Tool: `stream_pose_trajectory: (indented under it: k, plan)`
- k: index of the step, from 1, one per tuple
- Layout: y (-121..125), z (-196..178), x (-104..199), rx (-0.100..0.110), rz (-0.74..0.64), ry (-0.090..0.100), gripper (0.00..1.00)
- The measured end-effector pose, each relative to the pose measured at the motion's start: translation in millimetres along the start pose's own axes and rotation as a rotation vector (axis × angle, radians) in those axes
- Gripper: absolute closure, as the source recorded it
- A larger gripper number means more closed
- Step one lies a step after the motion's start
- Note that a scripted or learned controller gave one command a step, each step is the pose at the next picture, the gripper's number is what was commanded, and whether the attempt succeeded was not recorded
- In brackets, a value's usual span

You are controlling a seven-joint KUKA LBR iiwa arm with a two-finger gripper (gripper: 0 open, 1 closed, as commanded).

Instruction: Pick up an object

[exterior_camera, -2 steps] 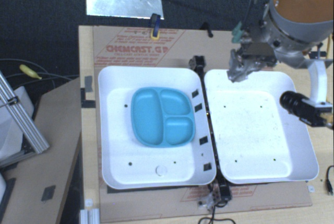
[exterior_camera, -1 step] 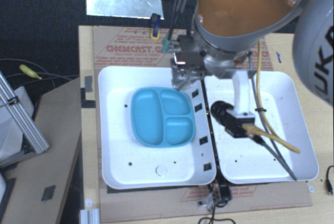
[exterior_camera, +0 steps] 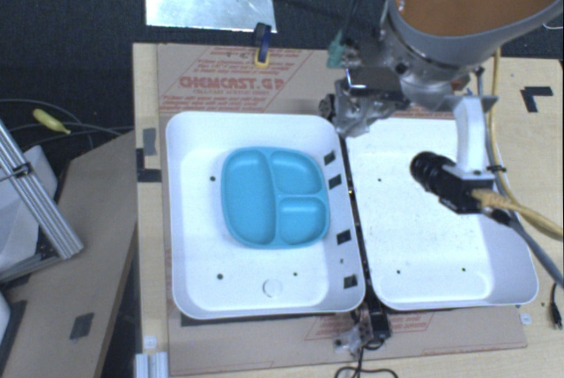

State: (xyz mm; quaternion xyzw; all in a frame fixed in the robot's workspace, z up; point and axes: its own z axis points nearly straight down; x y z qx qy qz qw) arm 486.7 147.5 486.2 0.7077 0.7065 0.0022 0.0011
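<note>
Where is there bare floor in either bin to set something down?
The right bin has bare floor along its front, below the black camera unit. The left bin has a strip in front of the blue divided plate and narrow margins beside it. It is crowded at the back near the divider, under the gripper.

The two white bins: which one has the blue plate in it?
The left bin holds the blue divided plate, near its middle. The right bin lies beside it, under the arm.
</note>
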Motion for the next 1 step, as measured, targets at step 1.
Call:
stream_pose_trajectory:
  k: [1]
  plan:
    - [1.6, 85.3, -3.3, 0.01, -0.001, -0.004, 1.0]
